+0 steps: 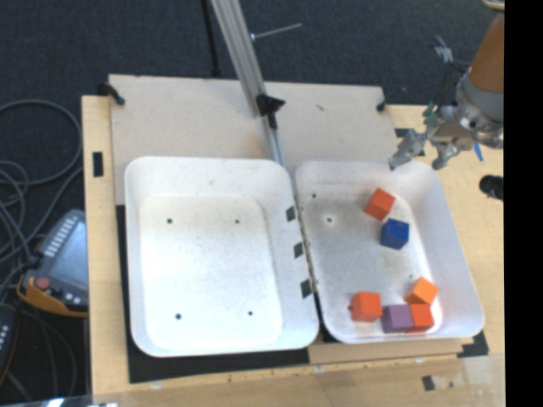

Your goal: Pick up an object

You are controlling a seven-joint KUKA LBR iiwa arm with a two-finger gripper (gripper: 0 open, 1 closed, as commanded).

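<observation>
The right bin holds several small blocks. An orange cube lies near its back, and just in front of it is a blue cube. Along the front edge there is another orange cube, then a purple block, with two more orange blocks beside it. My gripper hangs over the bin's back right rim, above and to the right of the nearest orange cube. It is open, with nothing between its fingers.
The left bin sits beside the right one, their rims meeting at the centre. A slanted aluminium rail rises from behind the bins. Cables and a hand pendant lie off the bench at left.
</observation>
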